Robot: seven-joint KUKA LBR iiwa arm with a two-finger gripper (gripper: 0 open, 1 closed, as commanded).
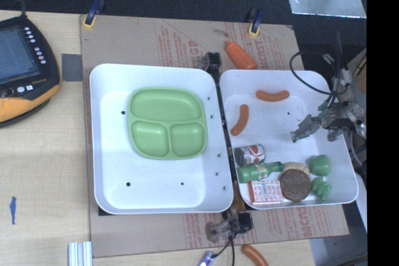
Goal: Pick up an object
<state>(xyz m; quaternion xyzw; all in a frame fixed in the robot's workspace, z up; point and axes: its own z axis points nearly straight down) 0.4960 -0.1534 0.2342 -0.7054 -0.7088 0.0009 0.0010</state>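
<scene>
right now, tool (303, 131) low over right bin (293, 81)

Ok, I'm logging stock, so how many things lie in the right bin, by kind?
Sausages: 2
Cans: 1
Bottles: 1
Boxes: 1
Brown discs: 1
Green vegetables: 2
Total: 8

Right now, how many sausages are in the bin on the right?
2. One sausage lies flat near the right bin's far edge. The other sausage lies slanted by its left wall. More could hide under the pile at the front.
</scene>
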